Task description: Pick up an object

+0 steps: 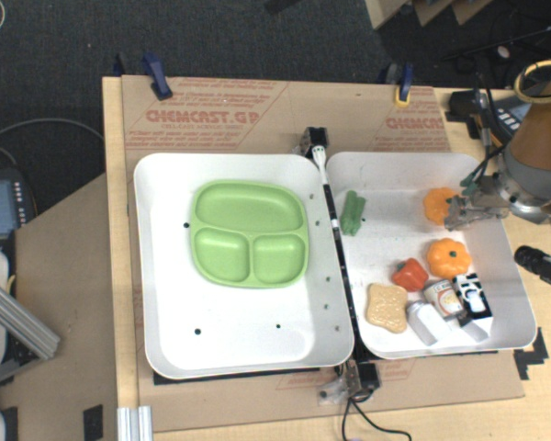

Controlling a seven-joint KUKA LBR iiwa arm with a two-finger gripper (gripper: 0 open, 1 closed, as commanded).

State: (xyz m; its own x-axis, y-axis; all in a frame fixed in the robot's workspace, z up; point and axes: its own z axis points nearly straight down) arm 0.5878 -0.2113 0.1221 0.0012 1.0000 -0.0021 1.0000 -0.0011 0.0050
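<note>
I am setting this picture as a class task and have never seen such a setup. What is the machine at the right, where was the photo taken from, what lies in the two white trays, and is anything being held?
The photo comes from one fixed camera above a bench, looking down at a slant. The grey machine at the right edge is a robot arm with an orange band; its gripper, a two-finger claw, sits low in the right bin, right beside an orange ball. Whether it holds the ball cannot be told from here.

The left bin holds a green divided plate. The right bin also holds a green stick-like piece, a small orange pumpkin, a red piece, a tan biscuit-shaped item and some white and black items crowded in its near corner. Its job is to pick up one object.
</note>
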